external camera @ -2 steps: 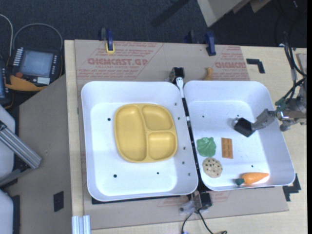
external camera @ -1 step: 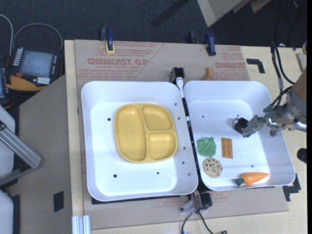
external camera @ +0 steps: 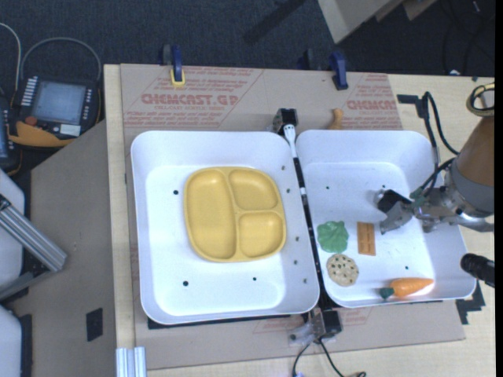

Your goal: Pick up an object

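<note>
Camera view, looking down at a slant: a worktop (external camera: 236, 85) covered in brown board printed with red lettering carries two shallow white bins side by side. Left bin (external camera: 157, 273) holds a yellow divided plate (external camera: 234, 212) with three compartments, sitting about mid-bin, nothing on it. Right bin (external camera: 354, 151) holds four small items, all in its near half: a green leafy piece (external camera: 332, 235) close to the bin's left wall; a small orange rectangular block (external camera: 366, 239) just right of the green piece, apart from it; a round speckled cookie (external camera: 343, 269) nearer than the green piece, close to it; a toy carrot (external camera: 408, 287) with a green stub at its left end, lying along the near wall toward the right corner. The arm comes in from the right, orange band and grey wrist visible at the frame edge. The tool (external camera: 391, 212) sits over the right bin, right of centre, its two dark fingers (external camera: 388, 201) spread apart and pointing left, nothing between them. The orange block lies just left of and slightly nearer than the fingertips; whether they touch cannot be told. Carrot and cookie are well apart from the tool. Two blue clamps (external camera: 176, 60) grip the far edge of the board. A handheld control pendant (external camera: 56, 102) with a screen rests on the floor to the far left.
</note>
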Motion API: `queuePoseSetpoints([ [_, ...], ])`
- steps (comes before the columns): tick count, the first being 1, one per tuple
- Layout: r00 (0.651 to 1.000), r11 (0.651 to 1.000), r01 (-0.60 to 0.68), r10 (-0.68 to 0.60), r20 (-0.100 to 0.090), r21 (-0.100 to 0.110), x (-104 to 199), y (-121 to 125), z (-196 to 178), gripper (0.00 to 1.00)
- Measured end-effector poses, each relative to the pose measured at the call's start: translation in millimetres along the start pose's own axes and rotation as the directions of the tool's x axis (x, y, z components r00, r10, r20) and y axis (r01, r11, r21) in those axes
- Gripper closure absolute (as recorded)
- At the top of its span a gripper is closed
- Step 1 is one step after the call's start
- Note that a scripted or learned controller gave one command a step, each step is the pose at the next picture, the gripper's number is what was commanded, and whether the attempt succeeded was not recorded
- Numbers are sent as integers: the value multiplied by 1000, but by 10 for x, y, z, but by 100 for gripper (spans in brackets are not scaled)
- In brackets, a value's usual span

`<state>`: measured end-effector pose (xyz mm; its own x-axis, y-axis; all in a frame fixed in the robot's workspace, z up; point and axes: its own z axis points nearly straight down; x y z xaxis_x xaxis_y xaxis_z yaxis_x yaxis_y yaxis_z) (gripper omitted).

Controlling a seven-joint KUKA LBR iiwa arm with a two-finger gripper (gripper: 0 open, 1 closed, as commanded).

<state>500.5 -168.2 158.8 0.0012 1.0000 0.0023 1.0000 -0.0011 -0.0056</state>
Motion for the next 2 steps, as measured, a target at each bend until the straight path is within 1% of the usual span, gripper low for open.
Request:
queuePoseSetpoints([
  [1,1000,1000,2,-2,-1,2,78,27,606,0],
  [2,1000,1000,0,0,3,-6,65,43,464,100],
])
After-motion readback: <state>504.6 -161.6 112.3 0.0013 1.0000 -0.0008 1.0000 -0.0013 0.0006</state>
